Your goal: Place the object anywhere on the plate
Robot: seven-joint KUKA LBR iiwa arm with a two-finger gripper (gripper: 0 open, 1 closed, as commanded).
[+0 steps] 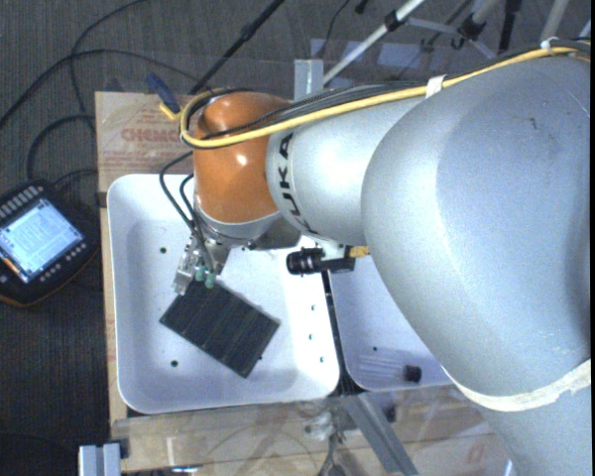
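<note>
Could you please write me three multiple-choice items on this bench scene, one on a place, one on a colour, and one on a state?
1. Where does the dark ribbed rectangular plate lie?
A. In the left white bin
B. In the right white bin
C. On the floor beside the bench

2. What colour is the band above the arm's wrist?
A. Blue
B. Orange
C. Green

3. How does the plate sit relative to the bin's walls?
A. Squared up with them
B. Turned at an angle
C. Standing on edge

Answers:
1. A: the plate rests on the floor of the left white bin, just below the tool.
2. B: the rounded orange band sits right above the wrist.
3. B: the plate's edges run diagonally to the bin's rim, and it lies flat.
</note>
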